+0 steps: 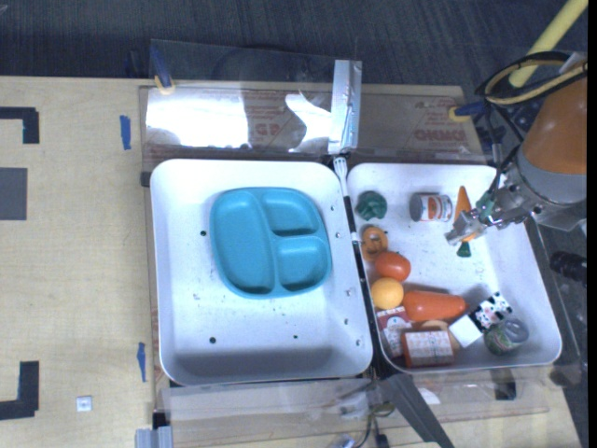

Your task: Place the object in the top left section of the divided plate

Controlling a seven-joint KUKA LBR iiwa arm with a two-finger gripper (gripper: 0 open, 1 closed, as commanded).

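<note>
Nearest the camera, along the near wall of the right bin, lie a small printed box, a white block, a black-and-white toy and a greenish lid-like piece. Behind them sit a long orange carrot-shaped toy, a yellow ball, a red tomato-like toy, a small orange figure, a dark green piece and a small can lying on its side near the far wall. The end effector hangs over the right half of this bin, with a thin orange piece just beside it; whether it pinches anything, or is spread or pressed together, I cannot tell. Which object is meant is not clear either; all look like light, stiff plastic toys, likely smooth and apt to slip or roll, so a hold across a narrow middle seems best, such as the carrot's waist. The divided plate, blue, rests in the middle of the left bin, its top left section bare. Bare floor rings the plate, giving open room to come down. The raised double rim between the bins, and the crowding along the right bin's left wall, look the tightest places.
</note>
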